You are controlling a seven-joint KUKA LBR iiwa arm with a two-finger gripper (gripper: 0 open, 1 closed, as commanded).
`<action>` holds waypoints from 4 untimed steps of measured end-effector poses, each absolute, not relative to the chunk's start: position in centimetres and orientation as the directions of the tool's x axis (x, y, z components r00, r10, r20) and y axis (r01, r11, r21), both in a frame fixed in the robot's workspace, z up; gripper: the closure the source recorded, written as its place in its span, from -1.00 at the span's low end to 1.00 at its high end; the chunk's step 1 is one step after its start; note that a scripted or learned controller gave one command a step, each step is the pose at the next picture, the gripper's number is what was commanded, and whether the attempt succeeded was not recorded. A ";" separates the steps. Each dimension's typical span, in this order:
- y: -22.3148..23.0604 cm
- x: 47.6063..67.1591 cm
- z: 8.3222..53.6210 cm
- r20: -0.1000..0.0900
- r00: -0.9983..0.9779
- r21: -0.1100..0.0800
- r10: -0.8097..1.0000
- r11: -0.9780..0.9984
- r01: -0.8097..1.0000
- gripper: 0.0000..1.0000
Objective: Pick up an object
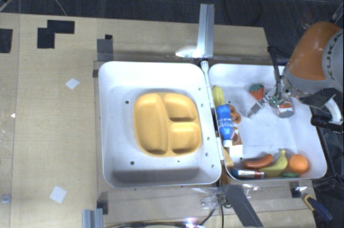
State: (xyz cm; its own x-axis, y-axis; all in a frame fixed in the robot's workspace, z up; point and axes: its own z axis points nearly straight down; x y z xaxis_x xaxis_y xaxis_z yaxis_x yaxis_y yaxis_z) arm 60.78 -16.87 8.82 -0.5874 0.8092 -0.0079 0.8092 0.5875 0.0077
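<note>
You are looking down on a wooden desk (48, 130) that carries two shallow white bins side by side. The grey arm with its orange band (314, 55) reaches into the right bin (301, 138), and the claw (271, 102) hangs low over that bin's upper middle floor. One dark finger (256, 109) slants away from the wrist toward the bin's centre wall; the rest of the claw blurs into a small red and silver piece (285, 108) just beside it. You cannot tell from this view how far the claw is spread, and nothing shows between its fingers.

Just beside the claw, on its far side, lies a small red and green object like a strawberry (257, 91), close to the claw but not clearly touching it. Farther toward the centre wall, a yellow corn cob (217, 95) lies along the wall, with a blue and white bottle (225, 126) next to it and an orange item (235, 113) tucked against the bottle. Well apart from the claw, along the bin's near edge, you see a red sausage (257, 161), a banana (276, 163), an orange (298, 163) and a red marker (250, 173) crowded together.

Beyond the centre wall from the claw, the left bin (115, 114) holds a yellow divided tray (166, 123), lying flat in the middle.
</note>
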 end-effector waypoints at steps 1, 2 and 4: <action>-10.3 65.7 8.9 -0.010 -0.548 0.009 0.836 0.548 0.836 -1.00; -10.3 66.7 8.8 0.004 -0.493 -0.010 0.870 0.493 0.870 -1.00; -4.9 67.1 18.9 -0.002 -0.217 0.011 0.976 0.217 0.976 1.00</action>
State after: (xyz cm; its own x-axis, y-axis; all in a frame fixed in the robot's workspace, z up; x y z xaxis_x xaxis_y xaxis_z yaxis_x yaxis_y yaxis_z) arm 67.12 -4.92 18.89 -0.2166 0.9762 -0.0021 0.9762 0.2167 0.0108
